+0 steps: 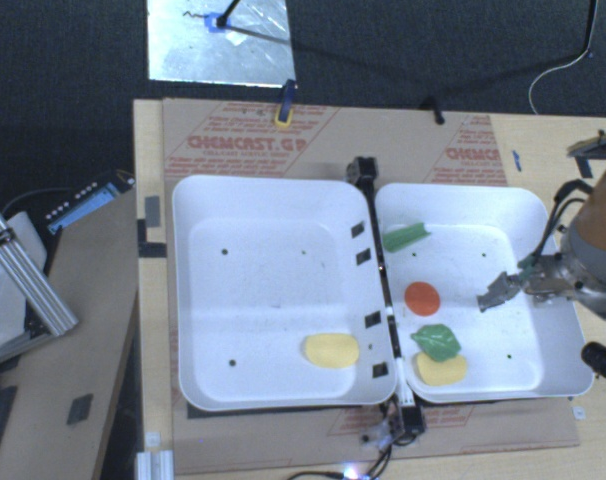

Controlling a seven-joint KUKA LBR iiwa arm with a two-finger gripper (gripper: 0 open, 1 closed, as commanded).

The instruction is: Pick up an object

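— Orange disc (422,298) lies in the right bin (523,373), just left of the gripper (495,295), untouched.
— Jaws open or shut?
— Can't tell; green leaf (437,340) sits just below the disc

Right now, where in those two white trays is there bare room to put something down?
Left bin: bare floor apart from the yellow piece near its front right. Right bin: crowded along the divider by green strip, orange disc, green leaf; gripper hangs mid-bin.

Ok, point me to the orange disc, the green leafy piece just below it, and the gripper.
orange disc (422,298), camera view, centre of its top face.
green leafy piece (438,341), camera view, middle of the leaf.
gripper (491,298), camera view, at its fingertips.
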